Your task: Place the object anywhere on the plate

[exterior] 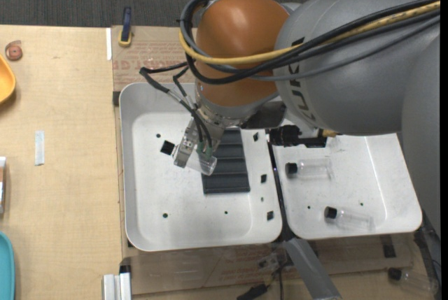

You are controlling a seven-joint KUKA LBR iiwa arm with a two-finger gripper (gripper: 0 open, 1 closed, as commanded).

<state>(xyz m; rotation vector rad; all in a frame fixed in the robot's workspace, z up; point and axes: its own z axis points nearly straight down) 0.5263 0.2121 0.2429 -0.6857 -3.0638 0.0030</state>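
Note:
A dark ridged rectangular plate [229, 169] lies in the left bin [150, 222], towards its right side. My gripper [197, 156] hangs over the plate's left edge, below the orange band [238, 40] of the arm. Something pale and translucent [208, 164] shows at the gripper's tip; whether it is a held object I cannot make out. Two clear vials with black caps lie in the right bin [392, 215]: one [311, 169] near its left wall, the other [346, 218] near its front.
A small black square piece [166, 147] lies in the left bin, left of the gripper. The arm's grey body [364, 61] covers the back of the right bin. A wooden bench top [56, 152] stretches to the left.

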